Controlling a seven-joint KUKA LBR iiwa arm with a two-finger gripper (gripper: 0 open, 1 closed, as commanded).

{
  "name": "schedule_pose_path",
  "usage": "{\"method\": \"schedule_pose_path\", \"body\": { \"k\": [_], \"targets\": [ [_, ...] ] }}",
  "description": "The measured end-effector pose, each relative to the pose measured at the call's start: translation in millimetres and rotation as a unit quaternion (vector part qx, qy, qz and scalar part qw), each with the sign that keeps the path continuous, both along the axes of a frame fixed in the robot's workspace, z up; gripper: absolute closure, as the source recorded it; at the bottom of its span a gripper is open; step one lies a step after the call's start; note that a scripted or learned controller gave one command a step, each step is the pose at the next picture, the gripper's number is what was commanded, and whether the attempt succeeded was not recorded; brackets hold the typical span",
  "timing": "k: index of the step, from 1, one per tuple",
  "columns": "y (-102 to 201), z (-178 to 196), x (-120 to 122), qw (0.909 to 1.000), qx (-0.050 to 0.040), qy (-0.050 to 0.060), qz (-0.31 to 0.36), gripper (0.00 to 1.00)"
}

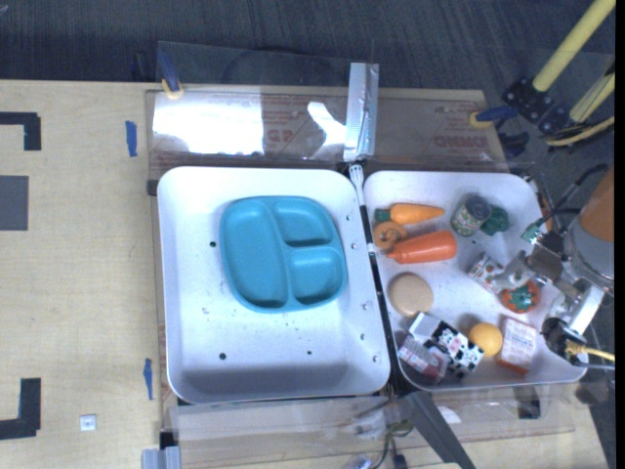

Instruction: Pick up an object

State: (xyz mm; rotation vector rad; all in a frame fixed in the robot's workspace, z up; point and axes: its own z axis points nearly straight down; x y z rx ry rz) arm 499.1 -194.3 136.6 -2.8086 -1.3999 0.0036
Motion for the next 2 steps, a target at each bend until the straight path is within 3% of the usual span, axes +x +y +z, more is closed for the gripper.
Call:
{"method": "schedule_pose_path", "body": {
  "k": [1, 2],
  "targets": [
    [5, -50, 35, 1.0000, 0.0042, -0.003, -0.003, 0.00],
    [-16, 5, 85, 0.9913, -0.0017, -0.002, -0.131, 0.00]
  ]
}}
